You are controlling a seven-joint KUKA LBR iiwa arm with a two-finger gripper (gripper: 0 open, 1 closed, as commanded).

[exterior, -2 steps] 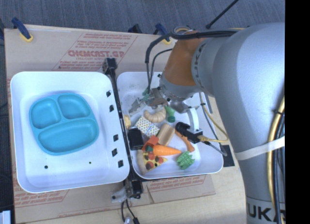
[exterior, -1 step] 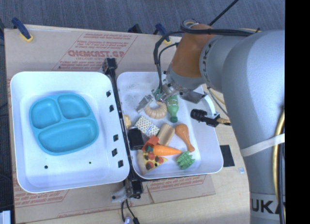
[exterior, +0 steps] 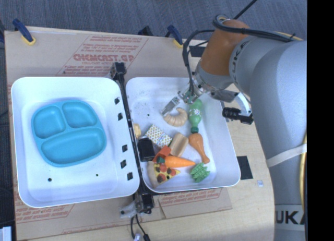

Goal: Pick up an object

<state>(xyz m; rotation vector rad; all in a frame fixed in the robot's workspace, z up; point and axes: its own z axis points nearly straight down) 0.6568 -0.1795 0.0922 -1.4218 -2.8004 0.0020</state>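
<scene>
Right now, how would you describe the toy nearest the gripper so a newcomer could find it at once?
Look in the right-hand white bin, the one crowded with play food. Near its upper middle, just below the gripper, lies a croissant. It is the only pale tan, curved crescent there, left of the green bottle.

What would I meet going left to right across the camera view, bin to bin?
Blue three-compartment plastic plate in the left white bin → black clips along the divider → checkered wrapped block → green plastic bottle → grey arm with orange band.
</scene>
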